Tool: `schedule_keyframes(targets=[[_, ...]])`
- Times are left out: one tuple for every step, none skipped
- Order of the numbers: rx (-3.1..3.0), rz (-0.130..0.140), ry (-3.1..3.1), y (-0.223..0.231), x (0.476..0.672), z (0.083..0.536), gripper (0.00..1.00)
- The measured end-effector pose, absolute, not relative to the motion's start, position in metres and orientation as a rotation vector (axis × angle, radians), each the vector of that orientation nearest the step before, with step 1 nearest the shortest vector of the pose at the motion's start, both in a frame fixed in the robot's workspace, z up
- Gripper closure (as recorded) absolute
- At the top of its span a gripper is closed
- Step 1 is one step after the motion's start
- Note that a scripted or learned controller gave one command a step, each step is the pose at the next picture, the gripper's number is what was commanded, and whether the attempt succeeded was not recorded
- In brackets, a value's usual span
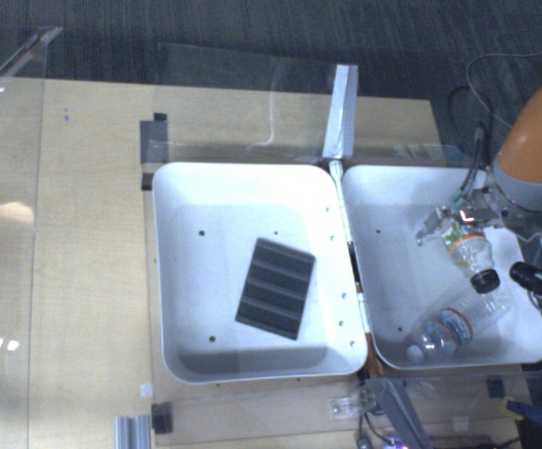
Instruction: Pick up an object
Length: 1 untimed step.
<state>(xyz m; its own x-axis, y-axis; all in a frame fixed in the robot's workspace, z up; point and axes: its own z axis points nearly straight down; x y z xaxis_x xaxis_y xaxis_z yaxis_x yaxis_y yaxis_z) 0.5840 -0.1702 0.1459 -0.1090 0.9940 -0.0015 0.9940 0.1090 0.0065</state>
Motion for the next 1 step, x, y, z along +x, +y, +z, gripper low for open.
schedule_keyframes(targets=[[1.907, 0.006, 2.492, -0.1216, 0.6523, 0.2099, 1.00]])
